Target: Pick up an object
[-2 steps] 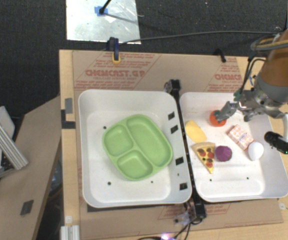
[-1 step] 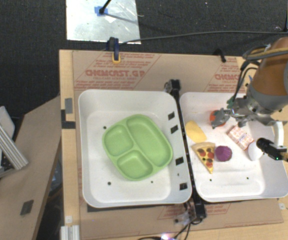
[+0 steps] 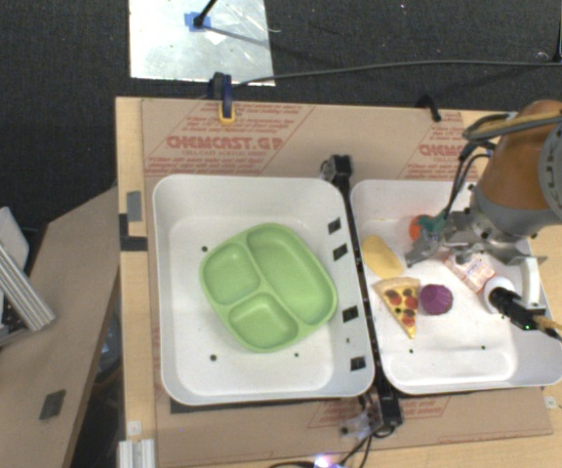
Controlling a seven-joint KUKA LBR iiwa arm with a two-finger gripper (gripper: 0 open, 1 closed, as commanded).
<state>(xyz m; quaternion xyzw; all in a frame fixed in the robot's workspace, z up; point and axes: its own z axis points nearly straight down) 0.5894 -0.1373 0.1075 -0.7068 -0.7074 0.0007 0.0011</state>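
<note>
In the right bin [image 3: 457, 369] lie a yellow wedge [image 3: 381, 254], a toy pizza slice [image 3: 402, 300], a purple round object [image 3: 436, 298], a small orange object [image 3: 416, 228] and a pinkish packet [image 3: 473, 273]. My gripper [image 3: 433, 242] hangs low over the upper middle of this bin, right beside the orange object and just left of the packet. The arm's wrist hides part of the bin behind the gripper. I cannot make out whether anything is held.
The left bin [image 3: 183, 213] holds a green divided plate [image 3: 266, 286]. A black divider with clips [image 3: 351, 261] runs between the bins. Cardboard [image 3: 261, 135] lies under both, and cables trail at the right edge.
</note>
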